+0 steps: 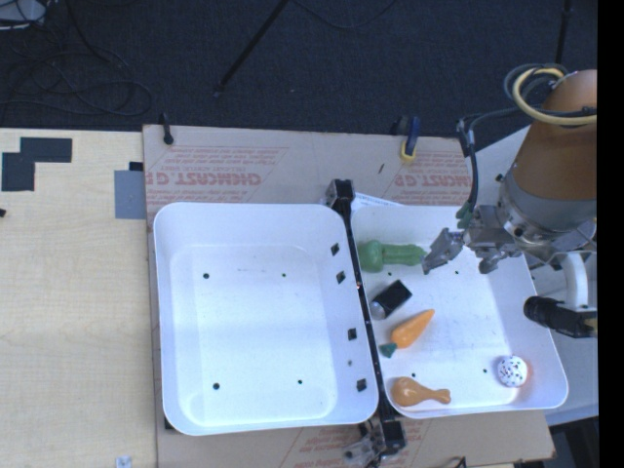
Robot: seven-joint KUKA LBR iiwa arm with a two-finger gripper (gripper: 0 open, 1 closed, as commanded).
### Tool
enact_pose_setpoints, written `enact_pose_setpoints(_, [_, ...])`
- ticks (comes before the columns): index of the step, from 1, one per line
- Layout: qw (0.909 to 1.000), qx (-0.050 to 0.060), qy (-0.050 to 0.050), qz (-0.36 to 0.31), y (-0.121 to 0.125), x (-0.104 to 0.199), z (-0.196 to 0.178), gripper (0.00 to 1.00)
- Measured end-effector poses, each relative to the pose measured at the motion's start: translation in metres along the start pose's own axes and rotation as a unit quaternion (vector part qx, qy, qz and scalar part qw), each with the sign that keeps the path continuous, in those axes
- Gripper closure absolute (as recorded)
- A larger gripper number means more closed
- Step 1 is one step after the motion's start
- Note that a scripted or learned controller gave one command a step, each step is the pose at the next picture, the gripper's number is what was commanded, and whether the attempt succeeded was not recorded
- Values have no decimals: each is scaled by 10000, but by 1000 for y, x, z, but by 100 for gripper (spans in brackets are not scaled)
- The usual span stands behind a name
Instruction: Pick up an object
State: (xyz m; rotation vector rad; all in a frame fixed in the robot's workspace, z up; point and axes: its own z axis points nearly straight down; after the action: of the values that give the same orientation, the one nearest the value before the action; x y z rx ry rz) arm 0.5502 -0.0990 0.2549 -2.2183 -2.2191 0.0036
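The right bin (546, 398) holds a green cucumber-shaped toy (388, 254) at its far left. Below that lie a small black block (392, 297), an orange carrot-like piece (412, 328), a tan pear-shaped toy (419, 392) near the front wall, and a white dotted ball (511, 370) at the front right. My gripper (460, 261) hangs over the far part of this bin, just right of the green toy. Its fingers stand apart, open, with nothing between them. The nearer fingertip (437, 257) is close to the toy's right end.
The left bin (171, 291) sits beside the right one, and a black divider strip (353, 291) runs between them. Both rest on cardboard (244, 169) on the bench. A blue and yellow clamp (409, 139) grips the cardboard's far edge.
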Motion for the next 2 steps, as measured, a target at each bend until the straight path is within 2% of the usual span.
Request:
enact_pose_setpoints(1, [10000,12,4,-2,0,0,-10,100])
enact_pose_setpoints(2, [10000,-87,-17,-21,78,20,-115,100])
